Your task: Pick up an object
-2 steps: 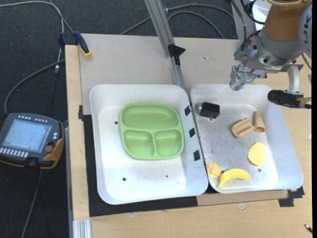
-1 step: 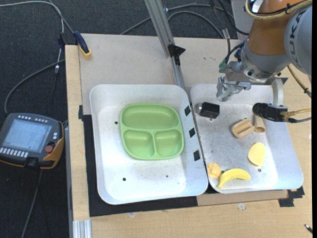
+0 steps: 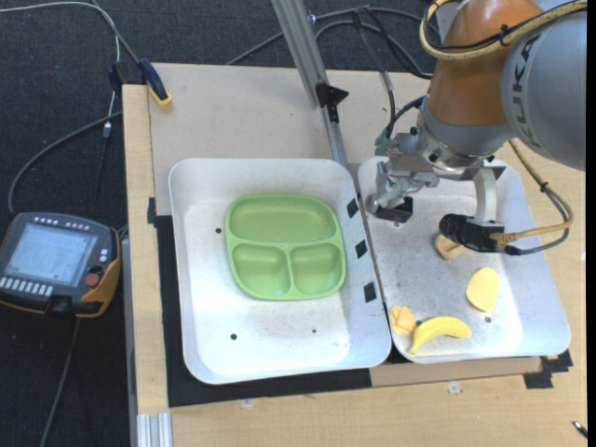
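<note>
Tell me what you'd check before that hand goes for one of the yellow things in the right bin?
1. Targets in reach: banana, yellow slice and small yellow piece lie in the right bin: ok.
2. Hand above a target: it hangs over the bin's upper left, away from them: not ok.
3. Hand free of load: cannot tell.
4. Tan piece free to lift: dark part overlaps it: not ok.
5. Green tray out of the way, in the left bin: ok.

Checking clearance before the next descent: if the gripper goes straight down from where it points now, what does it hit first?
Most likely the bare floor of the right bin; the gripper hangs over its upper-left part with no object beneath it. Depth is uncertain from this view.
</note>
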You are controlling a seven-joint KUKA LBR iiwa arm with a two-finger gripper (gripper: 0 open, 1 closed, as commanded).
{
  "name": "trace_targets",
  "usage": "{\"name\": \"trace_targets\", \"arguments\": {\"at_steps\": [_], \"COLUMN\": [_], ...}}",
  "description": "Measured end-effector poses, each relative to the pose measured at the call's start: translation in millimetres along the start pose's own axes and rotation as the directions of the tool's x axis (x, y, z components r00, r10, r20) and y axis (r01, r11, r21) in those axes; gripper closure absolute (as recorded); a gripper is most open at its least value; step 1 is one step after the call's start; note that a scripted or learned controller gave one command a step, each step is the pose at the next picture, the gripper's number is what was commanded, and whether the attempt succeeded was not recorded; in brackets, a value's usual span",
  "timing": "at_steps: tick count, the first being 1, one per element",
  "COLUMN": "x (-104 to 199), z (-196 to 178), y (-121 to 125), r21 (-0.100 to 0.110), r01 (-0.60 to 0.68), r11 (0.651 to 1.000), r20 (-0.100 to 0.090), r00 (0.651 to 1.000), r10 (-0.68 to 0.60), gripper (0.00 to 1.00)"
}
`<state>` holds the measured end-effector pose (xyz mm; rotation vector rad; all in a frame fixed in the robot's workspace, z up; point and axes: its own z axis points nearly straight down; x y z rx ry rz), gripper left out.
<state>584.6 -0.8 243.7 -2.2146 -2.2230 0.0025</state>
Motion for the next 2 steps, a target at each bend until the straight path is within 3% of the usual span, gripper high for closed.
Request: {"name": "trace_targets", "arguments": {"at_steps": [2], "x": [76], "z": [5], "y": [-65], "r21": [0.002], "r01": [0.000], "r11": [1.000], "r20": [0.000], "r00": [1.000], "r10": [0.000], "gripper": [1.00]}}
